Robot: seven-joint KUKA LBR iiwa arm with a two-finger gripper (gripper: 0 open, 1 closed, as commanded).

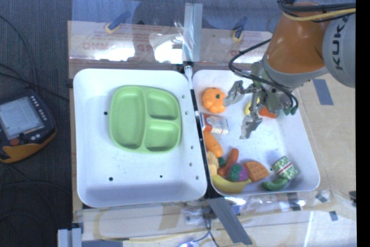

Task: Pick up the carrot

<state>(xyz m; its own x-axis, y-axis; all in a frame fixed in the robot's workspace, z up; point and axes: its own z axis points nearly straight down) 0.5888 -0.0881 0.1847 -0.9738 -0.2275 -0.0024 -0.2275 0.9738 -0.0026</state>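
While the green tray (144,118) sits in the left bin (87,182), the carrot (213,142) lies along the right bin's (306,173) left edge, and the gripper (252,106) hovers near its top edge, fingers spread, pinching nothing.

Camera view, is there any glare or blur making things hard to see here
Camera view: strong glare whitens the clear plastic sheet behind the bins; the gripper looks soft and slightly blurred; the green tray is evenly lit and sharp.

Bare floor (274,144) opens mid-right bin; toy food (234,173) crowds its front-left corner, pumpkin (213,99) behind
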